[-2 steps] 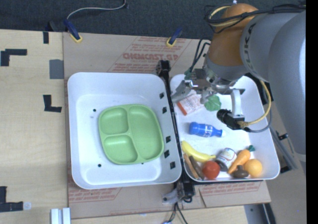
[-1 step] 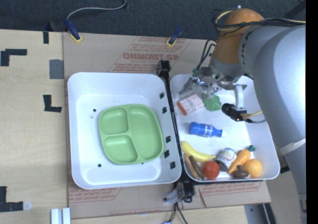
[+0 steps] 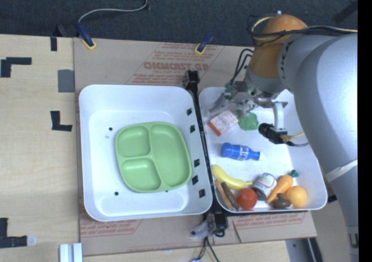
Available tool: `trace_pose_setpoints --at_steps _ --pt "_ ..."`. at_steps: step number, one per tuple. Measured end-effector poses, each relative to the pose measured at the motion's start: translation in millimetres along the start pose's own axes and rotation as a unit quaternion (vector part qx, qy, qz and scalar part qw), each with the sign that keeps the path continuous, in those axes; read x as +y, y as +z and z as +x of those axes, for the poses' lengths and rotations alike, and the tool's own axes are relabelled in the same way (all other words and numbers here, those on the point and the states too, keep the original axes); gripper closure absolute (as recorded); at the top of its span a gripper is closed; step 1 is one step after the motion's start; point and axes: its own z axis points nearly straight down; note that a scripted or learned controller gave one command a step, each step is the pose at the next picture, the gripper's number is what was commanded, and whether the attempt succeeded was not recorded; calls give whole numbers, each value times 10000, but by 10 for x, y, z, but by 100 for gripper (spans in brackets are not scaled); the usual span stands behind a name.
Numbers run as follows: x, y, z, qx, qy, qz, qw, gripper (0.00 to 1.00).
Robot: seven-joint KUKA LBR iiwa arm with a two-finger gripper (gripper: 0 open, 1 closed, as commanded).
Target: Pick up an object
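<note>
At two o'clock, your gripper (image 3: 235,106) crowds packet (image 3: 223,122) and green piece (image 3: 249,121); finger state unclear, grasp may slip.

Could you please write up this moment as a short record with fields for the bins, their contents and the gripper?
left bin: holds a green divided plate
right bin: holds the loose objects
top of right bin: red-and-white packet, green item
middle: blue bottle
near edge: banana, tomato, can, carrot, orange
gripper: low over the packet, grasp not visible
</note>
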Motion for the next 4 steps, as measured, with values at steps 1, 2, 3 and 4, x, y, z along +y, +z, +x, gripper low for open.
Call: trace_pose_setpoints --at_steps 1,2,3,4 --pt "4 -1 -17 3 -5 -7 10000 0" --pt "4 -2 -82 5 -4 -8 10000 0" --pt "7 -103 -91 -14 -7 -16 10000 100" --pt "6 -100 -91 -15 -8 -14 10000 0"
